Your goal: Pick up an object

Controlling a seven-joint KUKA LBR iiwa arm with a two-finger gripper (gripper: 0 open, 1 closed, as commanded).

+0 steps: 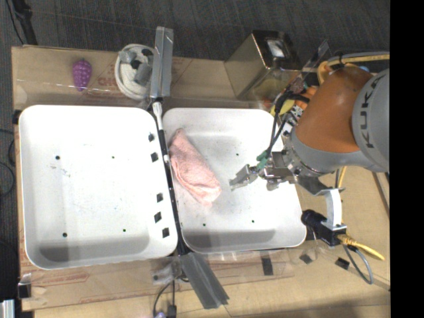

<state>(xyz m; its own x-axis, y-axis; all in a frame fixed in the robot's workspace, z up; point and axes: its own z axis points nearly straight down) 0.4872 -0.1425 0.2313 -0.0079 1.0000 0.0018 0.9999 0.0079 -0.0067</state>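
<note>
A crumpled pink cloth (193,167) lies in the right bin (265,234), against its left wall. My gripper (240,179) hangs over the middle of that bin, a short way right of the cloth and apart from it. Its fingers point left and stand slightly apart, with nothing between them. The grey arm with its orange band (338,111) comes in from the right.
The left bin (86,244) sits beside the right one, split off by a grey divider bar (164,177). Behind the bins on the bench lie a purple object (81,73), a white cable coil (134,68) and a metal box (265,58).
</note>
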